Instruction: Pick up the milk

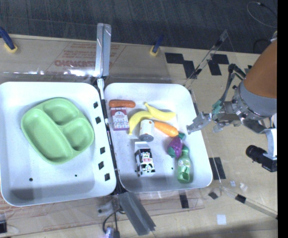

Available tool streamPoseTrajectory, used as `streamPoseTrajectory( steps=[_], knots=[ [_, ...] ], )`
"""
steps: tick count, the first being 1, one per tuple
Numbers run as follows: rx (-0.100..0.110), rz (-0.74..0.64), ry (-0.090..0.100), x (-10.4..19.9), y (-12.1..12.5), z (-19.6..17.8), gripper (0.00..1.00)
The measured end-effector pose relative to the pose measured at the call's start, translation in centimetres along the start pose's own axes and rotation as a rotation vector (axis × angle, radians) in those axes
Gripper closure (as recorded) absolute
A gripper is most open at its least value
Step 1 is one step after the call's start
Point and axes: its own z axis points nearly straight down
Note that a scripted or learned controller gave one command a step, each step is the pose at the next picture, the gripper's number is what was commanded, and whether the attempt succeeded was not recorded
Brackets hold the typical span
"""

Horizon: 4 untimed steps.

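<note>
The milk carton lay in the right bin, below the can. The gripper hovered over that bin's right rim; its state could not be determined.

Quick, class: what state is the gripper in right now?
Gripper: cannot be told; it sits over the right bin's right edge, apart from the milk.

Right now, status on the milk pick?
Tool at right bin's right rim, holding nothing. Milk untouched, lying mid-bin. Can and eggplant close beside it.
</note>
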Motion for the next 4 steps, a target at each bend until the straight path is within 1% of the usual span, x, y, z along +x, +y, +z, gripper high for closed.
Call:
streamPoseTrajectory(
  steps=[1, 2, 3, 4],
  knots=[
    [-0.011, 0.181, 0.001, 5.3, 2.4, 16.3, 0.0],
    [-0.011, 0.182, 0.0, 5.2, 2.4, 16.3, 0.0],
    [0.001, 0.209, 0.001, 11.5, -0.7, 19.7, 0.0],
    [0.006, 0.204, 0.001, 11.4, -0.7, 19.0, 1.0]
  ],
)
